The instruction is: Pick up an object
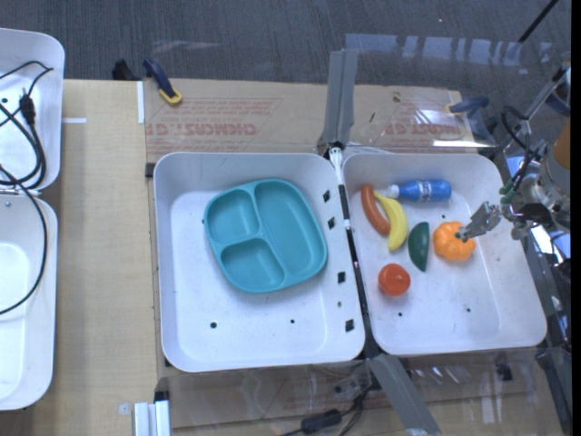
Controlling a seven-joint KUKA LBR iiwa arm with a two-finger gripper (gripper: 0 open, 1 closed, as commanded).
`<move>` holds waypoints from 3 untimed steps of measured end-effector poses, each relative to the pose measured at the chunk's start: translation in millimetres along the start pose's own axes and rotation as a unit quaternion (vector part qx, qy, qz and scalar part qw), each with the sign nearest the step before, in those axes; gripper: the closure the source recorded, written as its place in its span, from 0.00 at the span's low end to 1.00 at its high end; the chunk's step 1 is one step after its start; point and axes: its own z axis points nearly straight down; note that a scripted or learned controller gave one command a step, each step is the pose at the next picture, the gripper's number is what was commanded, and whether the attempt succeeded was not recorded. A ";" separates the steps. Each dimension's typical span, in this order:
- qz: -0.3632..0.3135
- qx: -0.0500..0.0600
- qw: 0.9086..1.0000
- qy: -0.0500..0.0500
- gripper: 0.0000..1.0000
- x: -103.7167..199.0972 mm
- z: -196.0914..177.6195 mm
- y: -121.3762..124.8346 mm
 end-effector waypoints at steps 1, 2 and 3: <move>0.002 -0.002 1.000 0.000 0.00 -0.2 99.9 20.7; 0.000 -0.001 1.000 0.000 0.00 17.5 113.6 33.7; 0.001 -0.001 1.000 0.000 1.00 17.0 105.0 33.5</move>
